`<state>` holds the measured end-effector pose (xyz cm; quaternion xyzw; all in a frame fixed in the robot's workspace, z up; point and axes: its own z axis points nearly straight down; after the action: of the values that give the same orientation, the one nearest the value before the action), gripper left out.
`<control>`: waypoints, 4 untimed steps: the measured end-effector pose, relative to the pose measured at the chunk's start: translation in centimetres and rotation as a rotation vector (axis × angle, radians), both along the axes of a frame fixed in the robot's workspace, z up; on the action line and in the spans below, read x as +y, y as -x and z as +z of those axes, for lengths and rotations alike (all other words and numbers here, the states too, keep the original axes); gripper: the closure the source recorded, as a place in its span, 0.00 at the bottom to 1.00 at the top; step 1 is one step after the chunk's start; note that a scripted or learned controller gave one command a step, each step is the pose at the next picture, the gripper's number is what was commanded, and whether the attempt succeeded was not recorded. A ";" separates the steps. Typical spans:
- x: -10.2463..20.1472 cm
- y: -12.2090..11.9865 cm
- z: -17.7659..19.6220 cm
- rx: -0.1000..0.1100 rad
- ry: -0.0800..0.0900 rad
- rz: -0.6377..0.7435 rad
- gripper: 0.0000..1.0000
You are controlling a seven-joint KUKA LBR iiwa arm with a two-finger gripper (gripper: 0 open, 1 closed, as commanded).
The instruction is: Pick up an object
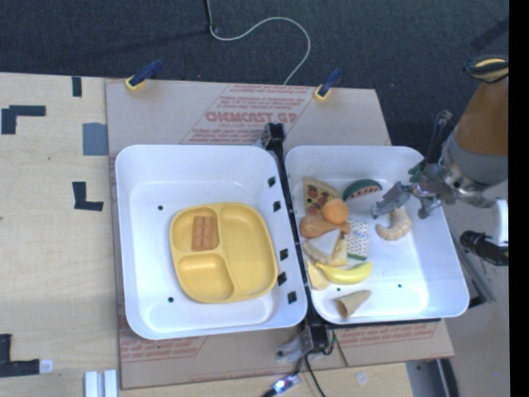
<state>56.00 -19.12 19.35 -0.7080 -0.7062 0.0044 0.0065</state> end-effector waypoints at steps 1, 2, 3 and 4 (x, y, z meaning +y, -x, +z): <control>0.0 -0.3 0.8 -0.014 0.003 0.003 0.00; 0.7 0.6 -4.7 -0.009 0.002 0.004 0.00; 0.4 1.6 -9.7 -0.010 0.003 0.002 0.00; 0.4 1.4 -10.6 -0.016 0.003 0.004 0.00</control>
<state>54.57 -18.73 8.78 -0.7066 -0.7076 -0.0001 -0.0002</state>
